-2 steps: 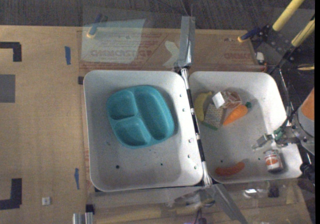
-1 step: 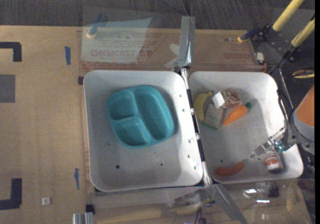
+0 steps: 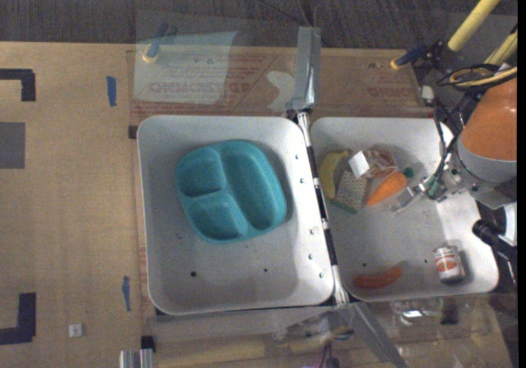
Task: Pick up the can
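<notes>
We see a teal divided plate (image 3: 232, 190) near the middle of the left bin (image 3: 156, 276). In the right bin (image 3: 394, 243), a carrot (image 3: 385, 188), a carton (image 3: 374, 165) and a yellow item (image 3: 331, 173) cluster toward its far left corner; a sausage (image 3: 377, 278) lies by its near edge.

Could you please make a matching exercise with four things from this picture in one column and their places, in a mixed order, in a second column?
Things:
1. small red and white metal can
2. teal plastic plate with three compartments
3. long orange-red toy sausage
4. yellow-green banana-shaped toy

Places:
A. middle of the left bin
B. right bin, upper left part
C. right bin, lower right corner
D. right bin, along the lower edge

Pairs: 1-C, 2-A, 3-D, 4-B
</notes>
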Controlling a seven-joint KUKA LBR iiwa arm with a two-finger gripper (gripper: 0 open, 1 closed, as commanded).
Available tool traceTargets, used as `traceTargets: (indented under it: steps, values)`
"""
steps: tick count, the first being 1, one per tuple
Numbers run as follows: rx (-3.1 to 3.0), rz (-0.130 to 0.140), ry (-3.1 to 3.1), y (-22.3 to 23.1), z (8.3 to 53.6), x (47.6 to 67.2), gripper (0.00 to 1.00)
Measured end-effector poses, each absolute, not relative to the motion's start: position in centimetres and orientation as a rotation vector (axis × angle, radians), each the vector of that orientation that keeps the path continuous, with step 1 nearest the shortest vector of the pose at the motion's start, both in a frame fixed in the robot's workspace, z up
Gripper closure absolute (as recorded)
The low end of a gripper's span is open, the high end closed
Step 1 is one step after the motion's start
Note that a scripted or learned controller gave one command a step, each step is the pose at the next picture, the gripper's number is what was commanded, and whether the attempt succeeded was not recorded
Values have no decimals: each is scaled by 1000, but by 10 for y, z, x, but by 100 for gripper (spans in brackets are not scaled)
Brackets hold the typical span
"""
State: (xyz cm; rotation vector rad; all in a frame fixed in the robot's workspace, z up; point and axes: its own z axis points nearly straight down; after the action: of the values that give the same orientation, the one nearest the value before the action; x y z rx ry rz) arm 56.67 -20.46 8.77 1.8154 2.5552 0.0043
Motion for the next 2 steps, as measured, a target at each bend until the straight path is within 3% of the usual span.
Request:
traceTargets:
  steps: [1, 2]
  values:
    - [1738, 1, 2614, -224, 136, 531, 0]
    - [1686, 8, 2642, -222, 88, 483, 0]
